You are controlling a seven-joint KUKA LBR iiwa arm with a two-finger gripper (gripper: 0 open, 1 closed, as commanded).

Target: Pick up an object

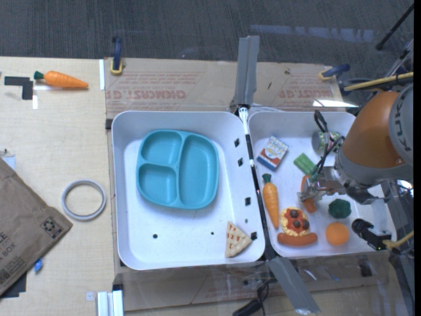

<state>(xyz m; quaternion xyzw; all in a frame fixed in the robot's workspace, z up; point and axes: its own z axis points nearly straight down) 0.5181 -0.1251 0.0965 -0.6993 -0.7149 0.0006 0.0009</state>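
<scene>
The right bin holds several toy foods. Among them are a carrot, a small pizza, a sausage, an orange, a dark green piece, a green block and a small blue-and-white box. My gripper is low in this bin, right over a small orange-red piece between the carrot and the dark green piece. The arm's wrist and orange band hide the bin's right side.
The left bin bears a teal divided plate and a pizza slice at its front right corner. On the bench at left lie another carrot, a tape ring and a cardboard box.
</scene>
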